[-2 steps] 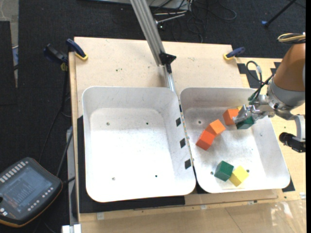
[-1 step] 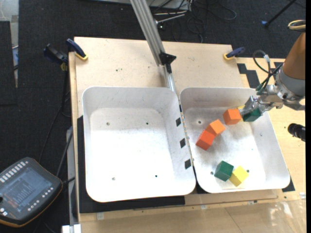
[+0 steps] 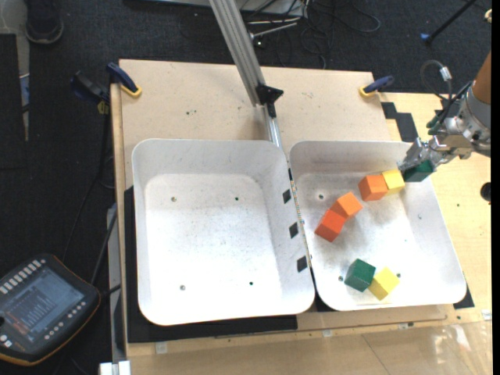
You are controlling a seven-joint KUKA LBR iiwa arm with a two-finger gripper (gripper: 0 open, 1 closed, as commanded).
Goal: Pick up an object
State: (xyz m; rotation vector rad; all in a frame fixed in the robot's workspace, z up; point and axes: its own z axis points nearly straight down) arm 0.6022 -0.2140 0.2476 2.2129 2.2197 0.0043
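My gripper hangs over the right bin's far right rim, and a small green block shows between its fingers, lifted off the bin floor. Just left of it lie a yellow block and an orange block, touching each other. Further left in the same bin are another orange block and a red-orange block, side by side. Near the bin's front edge a second green block touches a second yellow block.
The left bin sits beside the right one, with black markers along the shared rim. A metal pole slants down to the bins' far edge. Blue-and-yellow clamps grip the board's far corners. A teach pendant lies at the lower left.
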